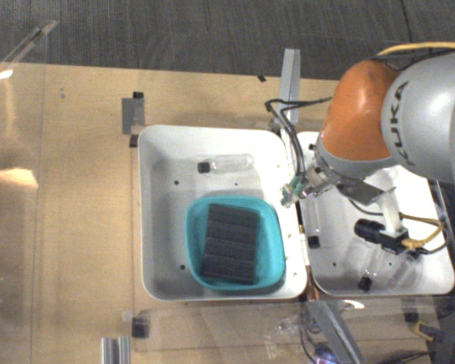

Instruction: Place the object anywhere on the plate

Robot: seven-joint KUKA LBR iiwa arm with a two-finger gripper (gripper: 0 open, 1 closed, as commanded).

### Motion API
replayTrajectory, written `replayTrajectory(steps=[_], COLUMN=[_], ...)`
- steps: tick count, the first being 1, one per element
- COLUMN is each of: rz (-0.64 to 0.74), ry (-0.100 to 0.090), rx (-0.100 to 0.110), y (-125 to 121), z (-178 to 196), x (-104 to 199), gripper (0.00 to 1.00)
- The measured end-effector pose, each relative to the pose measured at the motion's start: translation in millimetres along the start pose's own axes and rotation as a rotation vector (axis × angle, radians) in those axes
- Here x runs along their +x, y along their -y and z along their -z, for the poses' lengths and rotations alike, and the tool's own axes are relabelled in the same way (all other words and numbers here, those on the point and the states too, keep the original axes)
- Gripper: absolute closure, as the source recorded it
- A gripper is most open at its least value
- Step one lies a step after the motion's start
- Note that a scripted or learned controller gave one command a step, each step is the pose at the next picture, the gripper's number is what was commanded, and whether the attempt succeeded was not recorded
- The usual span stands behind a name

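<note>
Roughly, worktop (68, 226): pale wood surface, carrying two shallow white bins side by side near its right end.
Left bin (155, 203): white, rounded corners; holds the plate and the object.
Plate (271, 237): teal, squarish with rounded corners, sitting in the near-right part of the left bin, close to that bin's right wall.
Object (230, 243): dark ribbed block, four or five ridges across it, lying flat on the plate and slightly tilted; it covers most of the plate's centre, teal rim visible all round.
Bottle (227, 163): small clear bottle with a dark cap, lying on its side near the far wall of the left bin, apart from the plate.
Right bin (349, 279): white, touching the left bin along their shared wall; largely covered by the arm.
Arm (432, 120): grey with an orange band, entering from the right and hanging above the right bin's far-left part.
Hand (292, 192): small greenish tip showing under the orange band, above the shared wall of the two bins; too hidden to tell if open or closed.
Object vs hand: object lies to the left of and nearer than the hand, apart from it, with the plate's right rim between them.
Cables (284, 123): dark loops running from the arm near the far-right corner of the left bin.
</note>
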State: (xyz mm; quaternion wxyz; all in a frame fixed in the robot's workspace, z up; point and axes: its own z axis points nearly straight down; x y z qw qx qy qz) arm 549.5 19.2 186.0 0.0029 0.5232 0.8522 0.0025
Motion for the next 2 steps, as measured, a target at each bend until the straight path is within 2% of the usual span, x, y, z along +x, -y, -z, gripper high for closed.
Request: replayTrajectory(steps=[1, 2], rz=[0.246, 0.371], ry=[0.005, -0.001], rx=[-0.003, 0.002], y=[33.4, 25.8], z=[128.9, -1.3], x=[-46.4, -11.2], gripper=[1.00, 1.00])
